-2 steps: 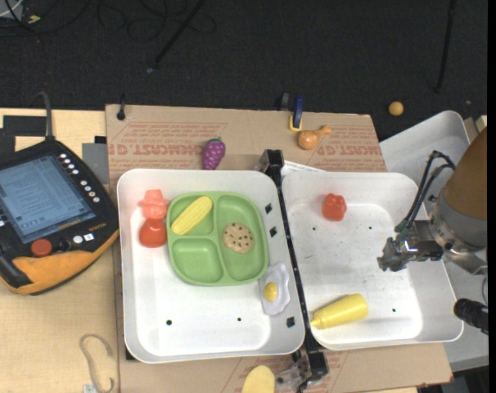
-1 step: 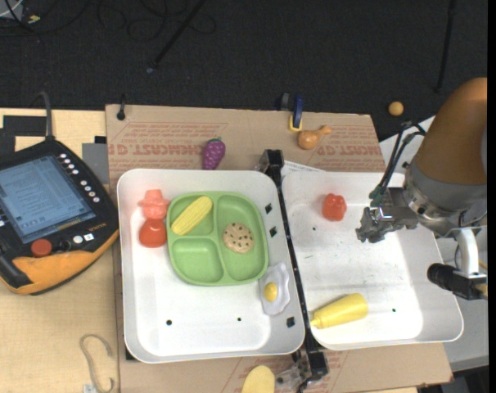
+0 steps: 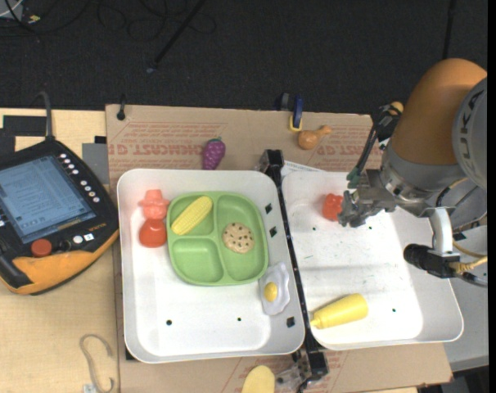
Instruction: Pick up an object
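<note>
small red object [image 3: 332, 206] sits in the right bin [image 3: 428, 322], near its upper left corner, on the bin floor. the gripper [image 3: 353, 214] is just beside it on the right, dark fingers pointing down at the bin floor, touching or nearly touching the red thing, can't tell which. can't tell if the claw is wide or narrow, the fingertips blur into one dark mass, and nothing shows betw. them. grey arm w/ orange band [image 3: 435, 109] comes in from the right above the bin. lower in the same bin a yellow bottle [image 3: 340, 310] lies on its side near the front left corner, well apart from the gripper. left bin [image 3: 150, 326] holds a green divided plate [image 3: 217, 237]: corn cob [image 3: 190, 214] in its upper left compartment, choc-chip cookie [image 3: 238, 237] in the upper right one. a pink and red toy [image 3: 153, 218] stands just left of the plate, touching or nearly. a fried egg toy [image 3: 272, 290] lies at the left bin's right edge, below the plate. behind the bins on the cardboard: purple grapes [image 3: 214, 151] and an orange-tan pear-like thing [image 3: 312, 137]. a yellow lemon-ish object [image 3: 259, 379] sits in front of the bins at the bottom edge. teach pendant [image 3: 43, 211] w/ screen lies on the bench far left.
</note>
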{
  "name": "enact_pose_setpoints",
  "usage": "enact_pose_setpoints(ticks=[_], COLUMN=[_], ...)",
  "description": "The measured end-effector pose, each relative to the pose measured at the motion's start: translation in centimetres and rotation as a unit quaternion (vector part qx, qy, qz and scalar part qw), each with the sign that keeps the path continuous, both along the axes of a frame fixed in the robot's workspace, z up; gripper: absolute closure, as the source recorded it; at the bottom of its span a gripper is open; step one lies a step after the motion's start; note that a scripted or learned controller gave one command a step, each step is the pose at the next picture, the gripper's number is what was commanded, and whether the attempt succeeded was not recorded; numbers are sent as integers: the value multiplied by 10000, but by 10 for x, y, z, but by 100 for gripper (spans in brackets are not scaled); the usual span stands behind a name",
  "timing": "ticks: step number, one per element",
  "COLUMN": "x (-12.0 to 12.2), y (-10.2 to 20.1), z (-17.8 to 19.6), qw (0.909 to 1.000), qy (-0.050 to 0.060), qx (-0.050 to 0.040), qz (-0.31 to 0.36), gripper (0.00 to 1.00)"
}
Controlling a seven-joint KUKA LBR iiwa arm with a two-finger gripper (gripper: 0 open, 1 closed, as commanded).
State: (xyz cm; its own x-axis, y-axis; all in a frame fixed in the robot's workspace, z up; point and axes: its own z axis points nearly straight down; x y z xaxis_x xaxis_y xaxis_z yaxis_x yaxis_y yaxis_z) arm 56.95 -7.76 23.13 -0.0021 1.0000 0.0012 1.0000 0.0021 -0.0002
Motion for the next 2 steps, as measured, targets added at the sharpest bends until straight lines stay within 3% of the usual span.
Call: enact_pose_setpoints(ticks=[2], x=[74], y=[42], z=[-13], qw=[10000], qy=[1], qx=[-3], qz=[-6], gripper=[100])
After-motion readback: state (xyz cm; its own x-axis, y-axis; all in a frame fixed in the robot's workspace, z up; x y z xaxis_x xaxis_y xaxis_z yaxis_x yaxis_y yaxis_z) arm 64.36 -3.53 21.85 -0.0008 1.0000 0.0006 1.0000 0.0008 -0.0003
